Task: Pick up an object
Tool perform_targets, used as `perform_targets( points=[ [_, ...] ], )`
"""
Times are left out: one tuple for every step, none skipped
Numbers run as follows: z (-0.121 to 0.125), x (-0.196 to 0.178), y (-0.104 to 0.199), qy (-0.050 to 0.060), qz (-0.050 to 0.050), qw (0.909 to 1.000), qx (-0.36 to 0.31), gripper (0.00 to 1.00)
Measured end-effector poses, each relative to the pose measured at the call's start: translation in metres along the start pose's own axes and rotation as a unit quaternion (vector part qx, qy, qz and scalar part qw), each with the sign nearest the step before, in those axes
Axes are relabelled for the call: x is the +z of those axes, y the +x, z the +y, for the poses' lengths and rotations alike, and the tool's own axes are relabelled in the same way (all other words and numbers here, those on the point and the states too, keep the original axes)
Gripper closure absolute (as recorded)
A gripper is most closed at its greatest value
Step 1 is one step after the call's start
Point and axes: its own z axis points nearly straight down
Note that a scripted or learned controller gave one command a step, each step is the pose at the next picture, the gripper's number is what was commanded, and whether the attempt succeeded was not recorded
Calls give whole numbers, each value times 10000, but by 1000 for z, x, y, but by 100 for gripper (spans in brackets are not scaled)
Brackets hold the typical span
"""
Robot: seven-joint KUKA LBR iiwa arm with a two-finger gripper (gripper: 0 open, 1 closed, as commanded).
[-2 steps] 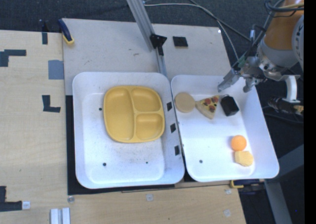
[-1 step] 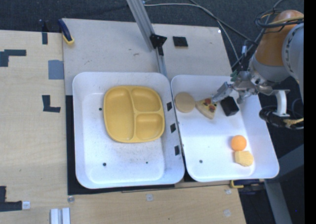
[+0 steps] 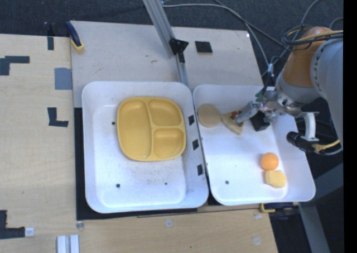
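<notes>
In the right bin lie a round tan disc, a pale tan wedge, an orange ball and a yellow lump. My gripper hangs low over the bin's far side, just right of the wedge. It is open; its left finger is close above the wedge's right end, and nothing sits between the two fingers. The ball and the lump touch each other near the bin's front right corner.
The left bin holds a yellow divided plate. A slanted metal pole rises behind the bins. Cables run over the dark floor at the back right. The arm's orange band is over the right bin's far right edge.
</notes>
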Motion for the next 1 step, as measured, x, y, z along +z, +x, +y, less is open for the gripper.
perform_targets(
  points=[
    [5, 1, -1, -68, -20, 10000, -10, 0]
  ],
)
